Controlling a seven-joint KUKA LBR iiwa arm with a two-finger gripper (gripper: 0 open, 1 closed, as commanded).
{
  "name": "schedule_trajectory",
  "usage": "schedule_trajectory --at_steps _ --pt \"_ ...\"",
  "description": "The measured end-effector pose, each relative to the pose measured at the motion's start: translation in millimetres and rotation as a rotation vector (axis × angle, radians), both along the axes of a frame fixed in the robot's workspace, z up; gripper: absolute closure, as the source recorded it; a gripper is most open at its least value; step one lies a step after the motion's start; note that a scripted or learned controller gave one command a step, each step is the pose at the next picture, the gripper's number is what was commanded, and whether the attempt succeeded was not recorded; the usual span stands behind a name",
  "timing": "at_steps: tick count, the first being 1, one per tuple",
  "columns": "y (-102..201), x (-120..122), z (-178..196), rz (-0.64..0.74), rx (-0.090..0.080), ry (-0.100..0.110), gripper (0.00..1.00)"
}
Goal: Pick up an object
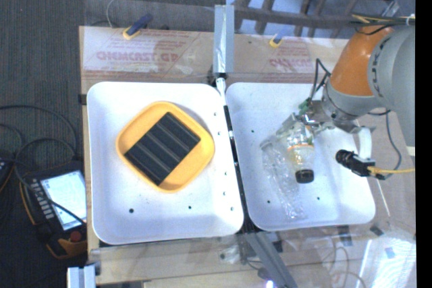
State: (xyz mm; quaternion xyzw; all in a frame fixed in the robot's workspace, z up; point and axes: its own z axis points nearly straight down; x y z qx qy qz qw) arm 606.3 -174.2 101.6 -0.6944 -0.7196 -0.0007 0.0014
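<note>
Brown cardboard sheet with red print lies under the bins, two blue-yellow clamps on its far edge. Grey metal post stands between the bins at the back. Dark grey carpet floor. Handheld control pendant with lit screen at left, black cables nearby.

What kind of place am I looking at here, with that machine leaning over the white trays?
Probably a robotics lab or test bench. A grey and orange robot arm reaches over two white bins, cables trail across carpet, and a handheld control screen lies at the side.
</note>
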Motion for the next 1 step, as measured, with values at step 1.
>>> schedule_trajectory --at_steps 1 --pt "61.6 24.4 72.5 0.0 -0.003 0.0 1.0"
